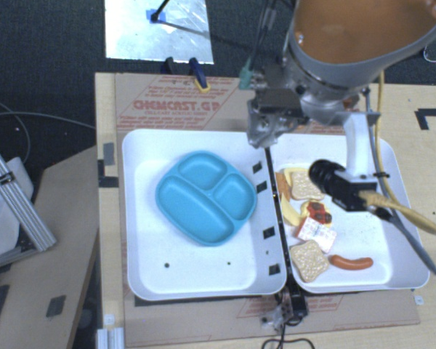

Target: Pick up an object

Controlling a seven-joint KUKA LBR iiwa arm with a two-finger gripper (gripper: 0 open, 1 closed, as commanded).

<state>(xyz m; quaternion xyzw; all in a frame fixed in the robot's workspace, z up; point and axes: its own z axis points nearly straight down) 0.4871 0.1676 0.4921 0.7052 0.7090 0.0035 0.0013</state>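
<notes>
Currently I see the grey two-finger gripper (264, 132) hanging over the far rim where the two bins meet, just above the dividing edge. From this angle I cannot tell whether it is open or closed, and I can make out no object in its grasp.

The shallow white left bin (134, 224) holds a sky-blue plastic plate with three compartments (205, 197), lying flat near the middle.

The shallow white right bin (381, 231) carries the small items, all clustered in its left half, near the divider. A tan slice of toy bread (303, 185) lies at the far end of the cluster, with a pale yellow banana-like piece (289, 208) beside it towards the divider. Just nearer to me are a small red piece (318, 212) and, touching it, a white packet with red marks (317, 230). A second tan bread slice (309, 260) lies nearest the front rim, with a reddish-orange toy sausage (351, 262) just to its right.

Both bins rest on a brown cardboard sheet with red lettering (167, 105).
</notes>
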